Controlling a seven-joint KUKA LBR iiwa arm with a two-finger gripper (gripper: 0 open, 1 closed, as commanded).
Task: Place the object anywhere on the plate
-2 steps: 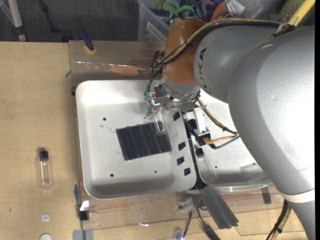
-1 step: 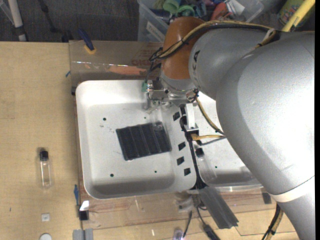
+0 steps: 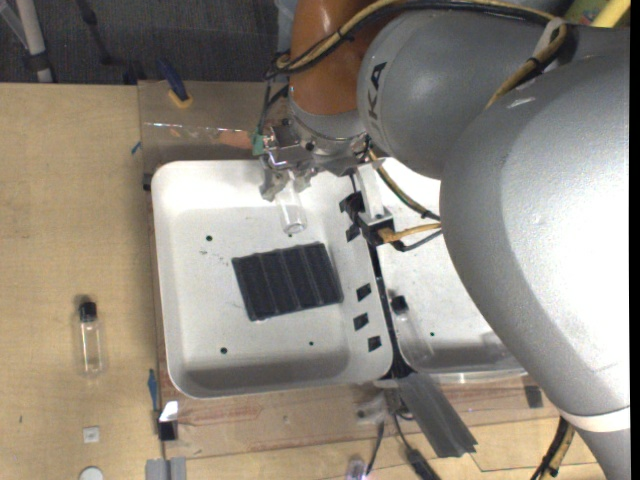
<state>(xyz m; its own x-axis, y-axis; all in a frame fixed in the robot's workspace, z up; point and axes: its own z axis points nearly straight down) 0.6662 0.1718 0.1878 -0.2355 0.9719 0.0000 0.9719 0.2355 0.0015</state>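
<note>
Camera view: clear vial (image 3: 291, 215) upright-tilted beneath hand (image 3: 283, 186); above ribbed plate (image 3: 287, 280).

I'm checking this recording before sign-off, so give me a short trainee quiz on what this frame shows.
1. True or false: the dark ribbed plate lies inside the bin on the view's left.
2. Where is the gripper? A) over the far part of that bin, beyond the plate; B) over the bench left of the bins; C) over the other bin.
3. What lies on the bench to the left of the bins?

Key: 1 true. 2 A. 3 a small clear vial with a dark cap.
</note>
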